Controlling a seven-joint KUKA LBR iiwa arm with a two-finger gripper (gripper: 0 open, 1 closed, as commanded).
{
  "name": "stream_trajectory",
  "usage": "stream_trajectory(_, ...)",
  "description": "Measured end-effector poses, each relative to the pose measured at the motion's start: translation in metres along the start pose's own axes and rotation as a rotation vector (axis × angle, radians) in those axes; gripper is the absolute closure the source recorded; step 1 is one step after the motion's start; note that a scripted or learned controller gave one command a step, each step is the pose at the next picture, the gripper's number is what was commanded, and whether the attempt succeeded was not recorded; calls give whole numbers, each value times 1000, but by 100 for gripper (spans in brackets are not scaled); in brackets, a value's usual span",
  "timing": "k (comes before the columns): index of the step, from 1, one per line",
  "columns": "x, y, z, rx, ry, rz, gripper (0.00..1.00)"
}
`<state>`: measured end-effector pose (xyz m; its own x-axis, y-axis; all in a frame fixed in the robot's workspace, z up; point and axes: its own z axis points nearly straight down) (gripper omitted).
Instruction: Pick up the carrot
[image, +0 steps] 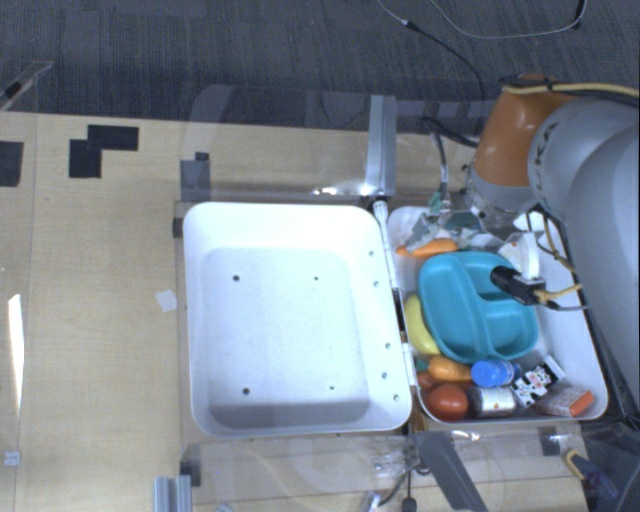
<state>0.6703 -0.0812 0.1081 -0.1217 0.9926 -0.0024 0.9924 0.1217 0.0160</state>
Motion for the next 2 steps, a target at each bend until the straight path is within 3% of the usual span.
stream_trajectory(1,32,-54,-79,11,2,24,0)
stream_trajectory(2,32,-54,-79,11,2,24,0)
